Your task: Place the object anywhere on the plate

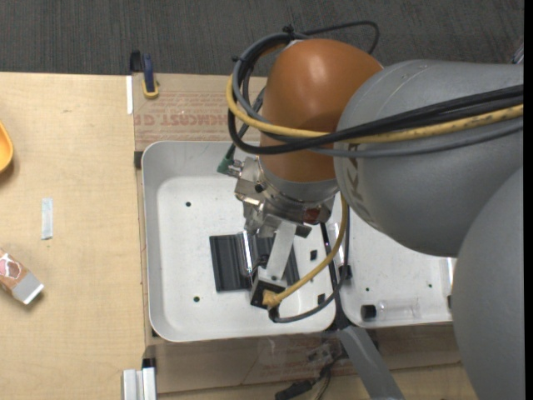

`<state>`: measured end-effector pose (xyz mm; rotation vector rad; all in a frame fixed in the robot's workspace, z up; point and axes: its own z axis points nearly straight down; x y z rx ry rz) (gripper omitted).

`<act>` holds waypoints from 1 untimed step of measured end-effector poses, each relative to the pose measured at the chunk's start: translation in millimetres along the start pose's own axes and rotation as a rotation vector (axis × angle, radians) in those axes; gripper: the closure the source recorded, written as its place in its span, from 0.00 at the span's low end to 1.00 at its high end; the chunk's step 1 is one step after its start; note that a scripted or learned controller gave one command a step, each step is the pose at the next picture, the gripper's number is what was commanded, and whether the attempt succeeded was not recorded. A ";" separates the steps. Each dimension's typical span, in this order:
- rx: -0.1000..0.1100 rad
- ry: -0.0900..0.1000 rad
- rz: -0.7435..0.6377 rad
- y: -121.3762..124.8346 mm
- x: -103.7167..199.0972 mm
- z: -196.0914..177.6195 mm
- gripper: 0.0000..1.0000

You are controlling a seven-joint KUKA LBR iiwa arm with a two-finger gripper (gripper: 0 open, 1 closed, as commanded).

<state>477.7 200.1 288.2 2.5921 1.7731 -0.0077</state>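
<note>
My gripper (258, 267) hangs low over the middle of the left white bin (166, 223), under the arm's big orange band (321, 107). Its two dark ridged fingers (226, 262) stand apart, so it is open. Between them I make out only a pale bar and a yellow cable of the arm itself, not a loose object. The wrist and cables hide the bin floor behind the gripper.
On the wooden bench left of the bin lie a small red-and-white packet (18, 278), a thin grey strip (47, 219) and an orange thing (4, 148) cut off by the edge. The grey arm covers most of the right bin (400, 294).
</note>
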 end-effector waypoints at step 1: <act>0.001 -0.001 0.539 -10.2 25.4 90.9 1.00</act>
